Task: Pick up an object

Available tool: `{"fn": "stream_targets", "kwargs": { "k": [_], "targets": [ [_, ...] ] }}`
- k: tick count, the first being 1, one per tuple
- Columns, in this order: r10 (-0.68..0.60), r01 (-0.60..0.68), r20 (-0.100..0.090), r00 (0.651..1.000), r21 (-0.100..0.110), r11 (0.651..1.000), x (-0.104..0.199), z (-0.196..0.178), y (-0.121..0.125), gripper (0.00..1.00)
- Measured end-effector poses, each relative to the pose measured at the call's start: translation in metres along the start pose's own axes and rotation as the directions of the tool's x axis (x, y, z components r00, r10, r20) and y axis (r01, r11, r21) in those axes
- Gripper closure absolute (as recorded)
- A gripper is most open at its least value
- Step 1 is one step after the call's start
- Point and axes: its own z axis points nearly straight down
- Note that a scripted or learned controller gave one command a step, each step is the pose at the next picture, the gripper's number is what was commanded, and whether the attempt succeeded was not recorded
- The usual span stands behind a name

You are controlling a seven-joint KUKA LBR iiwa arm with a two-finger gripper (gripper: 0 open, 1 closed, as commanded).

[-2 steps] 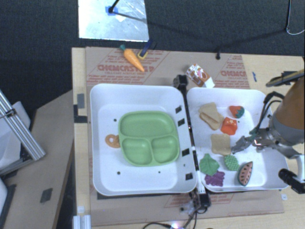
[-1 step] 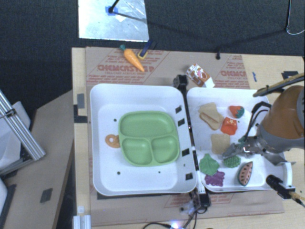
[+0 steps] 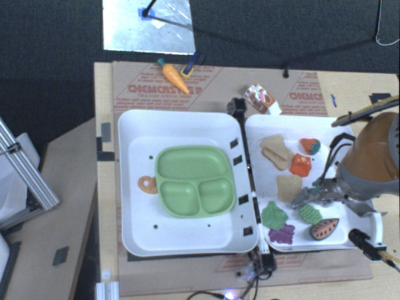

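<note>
Camera view: hand (image 3: pixel 304 200), grip state unclear, hovers inside right bin (image 3: pixel 369 235), crowded by toys.

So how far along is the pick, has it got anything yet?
Nothing looks picked yet. The pincer is low in the right bin, by the tan slice and the green ridged piece, but I see nothing between its fingers. Grasp and lift are left. The green tray sits in the left bin.
</note>
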Motion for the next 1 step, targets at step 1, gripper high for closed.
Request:
{"fn": "stream_targets", "kwargs": {
  "k": [1],
  "targets": [
    [-0.001, 0.001, 0.001, 1.000, -0.003, 1.000, 0.0000, -0.0108, 0.0009, 1.00]
  ]
}}
